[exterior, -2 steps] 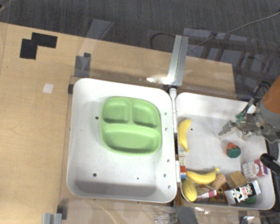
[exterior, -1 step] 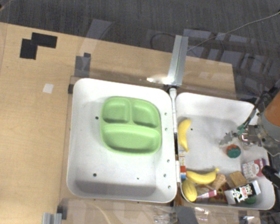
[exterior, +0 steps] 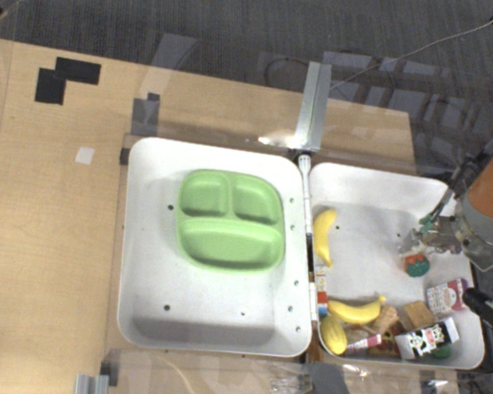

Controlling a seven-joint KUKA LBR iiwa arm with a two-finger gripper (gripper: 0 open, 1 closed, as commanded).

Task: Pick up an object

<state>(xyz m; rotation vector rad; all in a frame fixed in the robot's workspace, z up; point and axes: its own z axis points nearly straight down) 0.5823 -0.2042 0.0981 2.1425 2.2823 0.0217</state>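
Nearest the camera, along the right bin's (exterior: 382, 186) front wall, lay two bananas (exterior: 353, 310) — one lengthwise left-right, one (exterior: 323, 235) farther back pointing front-to-back — plus cartons (exterior: 427, 339). Gripper (exterior: 425, 247) hung over a small green-red object (exterior: 415, 265); grip state not discernible. Left bin (exterior: 146, 251) held one green tray (exterior: 229, 219). Beyond: wooden bench (exterior: 40, 211), grey carpet (exterior: 207, 8).

Green tray (exterior: 229, 219), bananas (exterior: 353, 310), tool (exterior: 426, 243)

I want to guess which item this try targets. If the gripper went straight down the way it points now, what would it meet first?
Most likely the small green and orange object lying just under the gripper in the right bin. Depth is hard to judge from this slant, so it could land on bin floor beside it.
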